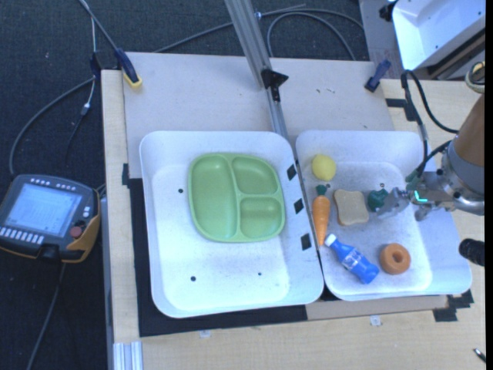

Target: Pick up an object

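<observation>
The right bin (439, 280) holds a yellow lemon (324, 166), an orange carrot (320, 218), a tan slice of bread (350, 206), a blue bottle (353, 259) lying on its side and a brown donut (396, 258). My gripper (379, 201) reaches in from the right, low over this bin, with its teal tip just right of the bread slice. It is close to the bread, but I cannot tell whether it touches it. The donut lies below the gripper and the lemon up and to its left.
The left bin (173, 284) holds a green divided plate (236, 196). A metal pole (254, 37) slants down to the gap between the bins. A teach pendant (46, 218) lies off the bench at left. Blue clamps (127, 68) and cables sit at the back.
</observation>
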### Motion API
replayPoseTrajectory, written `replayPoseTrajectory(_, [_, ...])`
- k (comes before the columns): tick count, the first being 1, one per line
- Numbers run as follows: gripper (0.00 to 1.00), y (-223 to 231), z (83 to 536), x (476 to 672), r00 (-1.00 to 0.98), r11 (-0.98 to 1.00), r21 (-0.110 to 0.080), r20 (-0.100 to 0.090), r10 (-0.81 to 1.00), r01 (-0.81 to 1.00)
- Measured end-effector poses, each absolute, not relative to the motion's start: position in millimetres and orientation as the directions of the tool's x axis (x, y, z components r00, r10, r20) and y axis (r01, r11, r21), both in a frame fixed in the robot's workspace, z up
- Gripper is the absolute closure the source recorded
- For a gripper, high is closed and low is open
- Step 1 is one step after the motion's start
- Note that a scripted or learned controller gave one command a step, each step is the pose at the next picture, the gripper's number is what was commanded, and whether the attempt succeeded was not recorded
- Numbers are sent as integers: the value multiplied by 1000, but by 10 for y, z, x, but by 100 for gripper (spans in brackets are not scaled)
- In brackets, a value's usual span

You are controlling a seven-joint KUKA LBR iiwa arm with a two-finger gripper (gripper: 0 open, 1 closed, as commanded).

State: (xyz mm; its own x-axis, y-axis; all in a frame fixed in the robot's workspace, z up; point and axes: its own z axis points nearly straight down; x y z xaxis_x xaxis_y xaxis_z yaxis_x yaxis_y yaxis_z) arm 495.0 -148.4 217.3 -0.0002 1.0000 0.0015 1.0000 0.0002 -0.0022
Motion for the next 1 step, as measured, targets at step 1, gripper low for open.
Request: replayPoseTrajectory(1, [0,-1484,2177,4953,0,0,-1,1,1000,1000])
